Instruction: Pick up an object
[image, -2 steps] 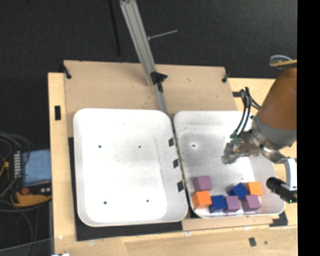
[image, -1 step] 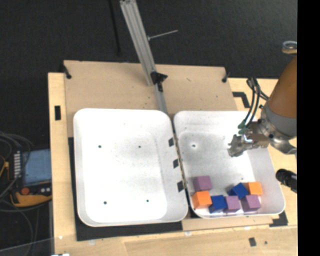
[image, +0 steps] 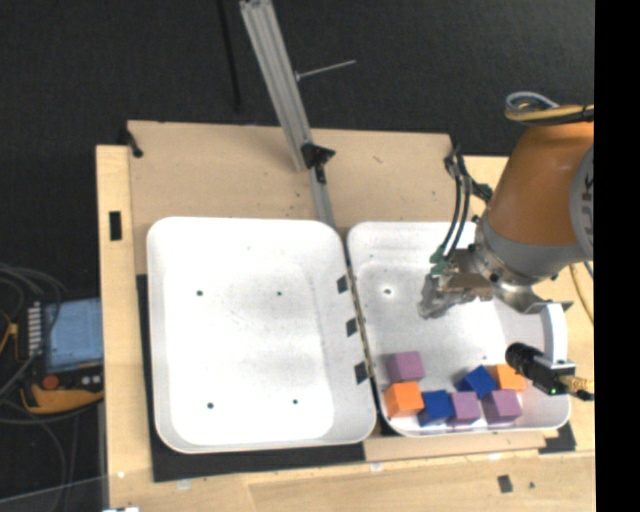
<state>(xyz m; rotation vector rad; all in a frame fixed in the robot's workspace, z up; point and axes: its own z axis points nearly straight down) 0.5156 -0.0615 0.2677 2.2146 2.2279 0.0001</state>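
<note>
Several small blocks lie along the near edge of the right bin (image: 400, 245): a purple block (image: 405, 364), an orange block (image: 404, 397), a blue block (image: 437, 406), a purple one (image: 466, 407), another purple one (image: 502, 405), a blue one (image: 479, 381) and an orange one (image: 509, 376). My gripper (image: 436, 300) hangs over the middle of the right bin, above and behind the blocks, with nothing seen between its fingers. The arm's grey and orange body covers the bin's right side.
The left bin (image: 250, 330) lies beside the right one, joined by dark clips at the shared edge. A slanted metal pole (image: 285, 95) rises behind the bins. A blue device (image: 70, 335) with cables sits off the bench at the left.
</note>
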